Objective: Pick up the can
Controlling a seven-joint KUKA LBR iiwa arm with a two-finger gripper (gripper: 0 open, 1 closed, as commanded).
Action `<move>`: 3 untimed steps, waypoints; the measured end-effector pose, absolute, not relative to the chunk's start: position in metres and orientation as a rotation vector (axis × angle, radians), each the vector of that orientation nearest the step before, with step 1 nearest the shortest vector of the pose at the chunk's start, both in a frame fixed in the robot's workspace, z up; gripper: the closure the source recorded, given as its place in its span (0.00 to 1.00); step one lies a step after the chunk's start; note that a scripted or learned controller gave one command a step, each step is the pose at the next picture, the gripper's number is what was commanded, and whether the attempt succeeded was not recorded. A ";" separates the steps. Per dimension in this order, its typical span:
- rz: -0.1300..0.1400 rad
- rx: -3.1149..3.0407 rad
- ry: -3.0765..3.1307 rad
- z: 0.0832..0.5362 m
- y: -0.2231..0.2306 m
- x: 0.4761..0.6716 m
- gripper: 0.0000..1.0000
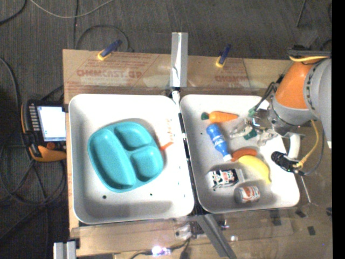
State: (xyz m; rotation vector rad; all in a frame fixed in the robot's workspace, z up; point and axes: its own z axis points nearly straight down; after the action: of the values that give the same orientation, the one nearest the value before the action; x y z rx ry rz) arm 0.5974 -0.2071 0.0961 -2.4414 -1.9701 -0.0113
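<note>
Gripper (252, 127) sits low over the upper part of the right bin (291, 198), hanging off my arm (302, 93) where it reaches in from the right. Its metal parts blur together against the white floor from up here, so I cannot tell how wide it stands or whether anything is caught in it; nothing I can make out sits in its grasp.

What I'm after, the can (247, 193), lies on its side near the front edge of that same bin, well apart from the gripper. A small carton (224, 178) lies just beside it on the left, and a banana (255, 165) lies just behind it. A blue bottle (218, 139) and a carrot (222, 115) lie close to where the gripper is now. In the left bin (81, 198) is a teal divided plate (126, 155).

By my reckoning this is the approach step, with the grasp not yet made. Next I would want to lift clear of the bottle and carrot, travel toward the front of the bin past the banana, and come down over the can, lined up across its round body, keeping off the carton.
</note>
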 end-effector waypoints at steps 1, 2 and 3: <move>-0.005 -2.440 -1.970 0.103 -0.207 0.596 1.00; -0.005 -2.439 -1.971 0.103 -0.207 0.596 0.00; -0.004 -2.436 -1.971 0.111 -0.206 0.596 1.00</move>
State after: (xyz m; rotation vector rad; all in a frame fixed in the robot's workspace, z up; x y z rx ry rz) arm 0.5964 -0.2057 0.1115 -2.4361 -1.9709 -0.0037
